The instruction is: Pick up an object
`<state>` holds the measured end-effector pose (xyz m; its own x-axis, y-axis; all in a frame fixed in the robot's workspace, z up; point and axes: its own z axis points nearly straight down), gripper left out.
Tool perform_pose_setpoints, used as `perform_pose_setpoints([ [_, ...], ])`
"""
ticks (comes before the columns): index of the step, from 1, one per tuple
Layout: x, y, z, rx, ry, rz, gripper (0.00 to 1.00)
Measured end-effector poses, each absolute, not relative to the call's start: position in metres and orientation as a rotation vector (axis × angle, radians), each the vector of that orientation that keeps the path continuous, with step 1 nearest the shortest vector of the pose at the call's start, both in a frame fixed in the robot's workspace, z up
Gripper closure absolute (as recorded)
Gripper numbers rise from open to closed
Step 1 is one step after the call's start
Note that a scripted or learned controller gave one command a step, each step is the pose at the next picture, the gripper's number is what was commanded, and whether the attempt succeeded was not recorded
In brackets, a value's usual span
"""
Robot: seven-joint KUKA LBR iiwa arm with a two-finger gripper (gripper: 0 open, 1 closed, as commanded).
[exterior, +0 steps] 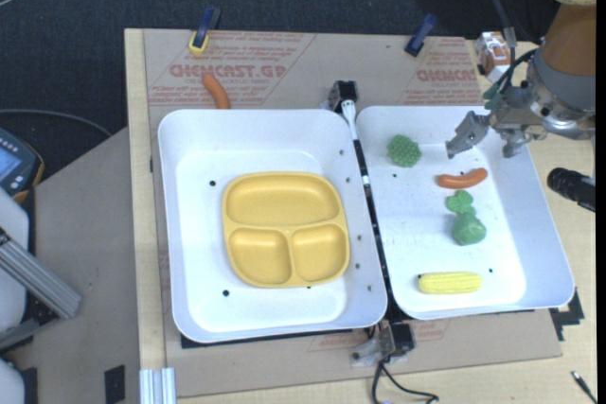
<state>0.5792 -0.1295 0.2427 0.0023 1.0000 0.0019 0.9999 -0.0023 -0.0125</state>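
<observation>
The gripper [489,139] hangs over the right bin [530,270] at its two o'clock corner, its two fingers spread apart with nothing between them. Just below it, at six o'clock from the fingers, lies a toy sausage [461,177]. A green leafy toy [403,150] sits at nine o'clock from the gripper. A toy broccoli [465,220] lies just under the sausage, and a toy corn cob [449,282] rests near the bin's six o'clock edge. The left bin [189,203] holds a yellow divided plate [284,229]. Another sausage [216,91] lies on the board at the left bin's eleven o'clock.
</observation>
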Motion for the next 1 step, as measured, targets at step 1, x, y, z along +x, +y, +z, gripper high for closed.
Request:
perform_pose_setpoints([
  [1, 0.5815, -0.1293, 0.2496, -2.221, -2.222, 0.0, 0.0],
])
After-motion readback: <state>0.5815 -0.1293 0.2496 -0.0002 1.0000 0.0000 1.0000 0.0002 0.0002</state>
